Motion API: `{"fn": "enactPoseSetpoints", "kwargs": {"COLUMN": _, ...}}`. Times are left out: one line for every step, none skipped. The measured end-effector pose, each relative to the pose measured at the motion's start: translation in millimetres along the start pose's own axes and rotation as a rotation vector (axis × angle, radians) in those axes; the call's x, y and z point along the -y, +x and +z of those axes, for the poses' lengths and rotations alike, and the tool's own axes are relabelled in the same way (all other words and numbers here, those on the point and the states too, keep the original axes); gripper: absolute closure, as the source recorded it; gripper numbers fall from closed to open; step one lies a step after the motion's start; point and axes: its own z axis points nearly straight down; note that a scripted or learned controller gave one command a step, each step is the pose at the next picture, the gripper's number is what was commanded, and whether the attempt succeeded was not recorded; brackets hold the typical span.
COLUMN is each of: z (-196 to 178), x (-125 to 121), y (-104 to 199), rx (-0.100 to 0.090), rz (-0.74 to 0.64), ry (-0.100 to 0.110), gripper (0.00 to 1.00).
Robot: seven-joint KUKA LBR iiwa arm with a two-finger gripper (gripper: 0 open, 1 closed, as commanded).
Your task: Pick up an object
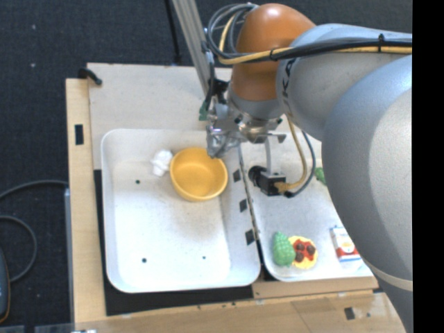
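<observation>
A yellow bowl (198,175) stands upright in the left bin (139,255), near its far right corner. Touching its left side is a small white crumpled object (161,161). My gripper (216,146) hangs over the bowl's far right rim, at the bin's back right corner. Its tips are at the rim, and nothing shows clearly between them. The right bin (312,272) holds a green bumpy toy (282,248), a yellow and red toy (303,250) beside it, and a small red and white box (344,243).
The grey arm covers most of the right bin. A metal post (191,26) rises behind the bins at the top centre. The left bin's floor in front of the bowl is bare white with a few dark specks.
</observation>
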Motion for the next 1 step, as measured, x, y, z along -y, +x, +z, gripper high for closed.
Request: {"fn": "enactPoseSetpoints", "kwargs": {"z": -1.2, "x": -0.3, "y": -2.8, "rx": 0.001, "rz": 0.002, "ry": -0.001, "gripper": 0.00}}
